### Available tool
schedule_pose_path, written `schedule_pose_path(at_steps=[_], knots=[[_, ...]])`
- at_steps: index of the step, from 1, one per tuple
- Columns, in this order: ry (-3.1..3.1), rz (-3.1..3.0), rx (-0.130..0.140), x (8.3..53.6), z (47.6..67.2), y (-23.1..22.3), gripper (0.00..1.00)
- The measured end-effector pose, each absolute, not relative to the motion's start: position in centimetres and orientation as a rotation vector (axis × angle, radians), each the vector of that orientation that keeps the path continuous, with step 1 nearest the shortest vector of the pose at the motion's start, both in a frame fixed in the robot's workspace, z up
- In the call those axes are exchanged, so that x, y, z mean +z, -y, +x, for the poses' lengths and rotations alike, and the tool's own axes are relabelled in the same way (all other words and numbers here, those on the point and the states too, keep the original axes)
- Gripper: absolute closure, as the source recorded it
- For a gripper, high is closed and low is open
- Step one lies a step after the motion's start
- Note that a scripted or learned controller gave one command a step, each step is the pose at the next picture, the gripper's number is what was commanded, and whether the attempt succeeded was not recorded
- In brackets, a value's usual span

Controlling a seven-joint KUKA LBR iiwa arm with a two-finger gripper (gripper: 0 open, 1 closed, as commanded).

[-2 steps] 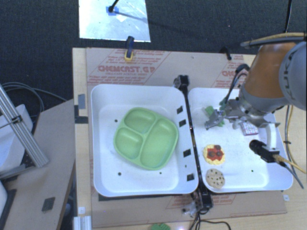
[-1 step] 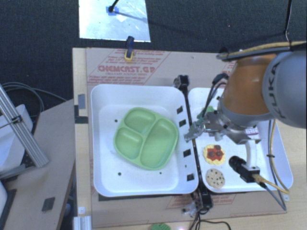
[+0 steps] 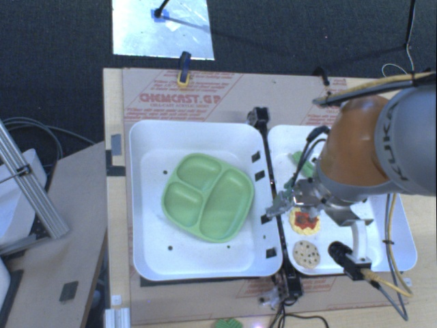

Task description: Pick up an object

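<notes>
My gripper (image 3: 298,202) hangs low over the left part of the right bin (image 3: 404,251), with the grey arm and its orange band covering much of that bin. Just below the gripper lies a yellow and red toy food piece (image 3: 305,221), close to it or touching it. A round cookie with dark chips (image 3: 306,253) lies nearer the front edge. A small green item (image 3: 298,159) peeks out behind the arm at the bin's back left. I see nothing held in the gripper.
The left bin (image 3: 147,251) holds a green divided plate (image 3: 207,197) at its middle. A black divider with clips (image 3: 268,183) runs between the two bins. Brown cardboard (image 3: 184,98) lies under both bins.
</notes>
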State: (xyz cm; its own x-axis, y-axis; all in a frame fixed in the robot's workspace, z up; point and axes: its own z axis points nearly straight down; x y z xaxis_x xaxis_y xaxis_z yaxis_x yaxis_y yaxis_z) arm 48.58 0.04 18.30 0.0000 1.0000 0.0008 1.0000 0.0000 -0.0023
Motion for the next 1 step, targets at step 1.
schedule_pose_path(at_steps=[1], knots=[[2.221,-2.225,-0.001,18.44,48.67,6.66,0.0]])
